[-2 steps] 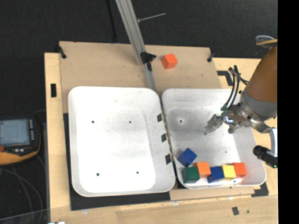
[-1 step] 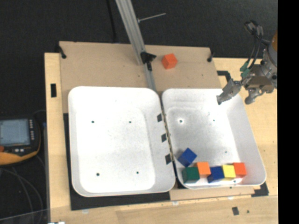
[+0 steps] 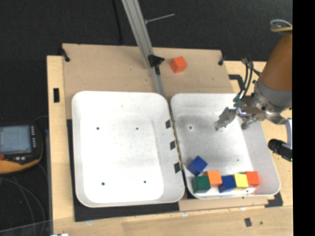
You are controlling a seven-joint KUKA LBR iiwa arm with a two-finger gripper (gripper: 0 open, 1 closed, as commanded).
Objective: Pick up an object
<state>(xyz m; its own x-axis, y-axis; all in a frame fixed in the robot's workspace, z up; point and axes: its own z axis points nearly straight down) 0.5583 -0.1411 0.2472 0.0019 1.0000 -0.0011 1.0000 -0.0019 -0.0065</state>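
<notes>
Camera view: arm hanging over the right bin

The arm (image 3: 275, 77) is reaching in from the right edge, its wrist bending down and leftward. The gripper (image 3: 234, 118) is hovering above the bare upper middle of the right bin (image 3: 197, 104), fingers spread apart and holding nothing. Blocks (image 3: 225, 179) are sitting clustered along the bin's lower edge, well apart from the gripper. An orange cube (image 3: 178, 64) is lying on the board, upper centre.

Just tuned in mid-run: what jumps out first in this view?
A row of coloured blocks huddles along the near wall of the right bin, with one blue block just behind it. The gripper hangs above that bin's middle, holding nothing. A lone orange cube sits outside the bins on the far board.
</notes>
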